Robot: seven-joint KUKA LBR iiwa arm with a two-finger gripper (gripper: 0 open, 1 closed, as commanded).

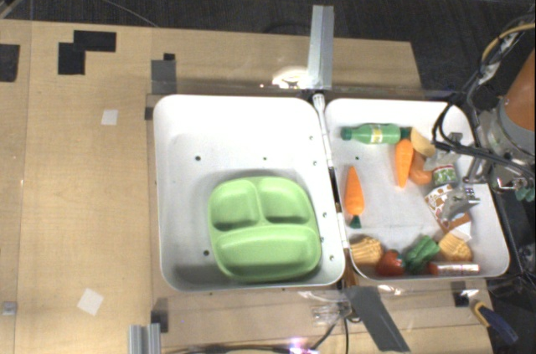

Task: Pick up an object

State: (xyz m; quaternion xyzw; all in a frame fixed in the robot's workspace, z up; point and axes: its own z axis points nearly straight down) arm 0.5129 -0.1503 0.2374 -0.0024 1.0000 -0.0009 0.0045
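Note:
The right white bin [499,256] holds toy foods. A green bottle [373,134] lies along its far wall. One orange carrot [404,161] lies beside it, and a second carrot [354,191] lies near the left wall. Along the near wall sit a yellow corn piece [364,249], a red tomato [389,263], a green pepper [421,250] and another corn cob [456,244]. My gripper [459,202] hangs low over the bin's right half. It is right next to a white and orange packet [441,177] and just above the corn cob.
The left white bin [180,143] bears a green divided tray [262,227] in its near half. A metal post [322,43] stands behind the divider between the bins. Black cables [456,114] loop from the arm [515,114] over the right bin's far corner.

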